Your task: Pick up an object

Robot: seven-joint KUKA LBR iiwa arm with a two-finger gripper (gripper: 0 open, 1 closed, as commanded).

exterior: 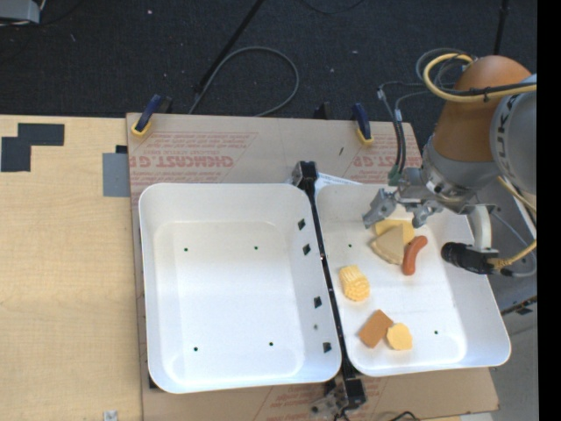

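Pincer [401, 209] spread open, gripping nothing, I hover over the pale yellow wedge [392, 238] near the right white bin's [473, 340] far edge; next: descend, close.

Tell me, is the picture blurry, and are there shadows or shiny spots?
Camera view: mostly sharp, with soft, even light; the shallow white plastic right bin looks bright without harsh glare; the small yellow corn piece and red-orange sausage cast only faint shadows; the grey two-finger gripper looks slightly soft.
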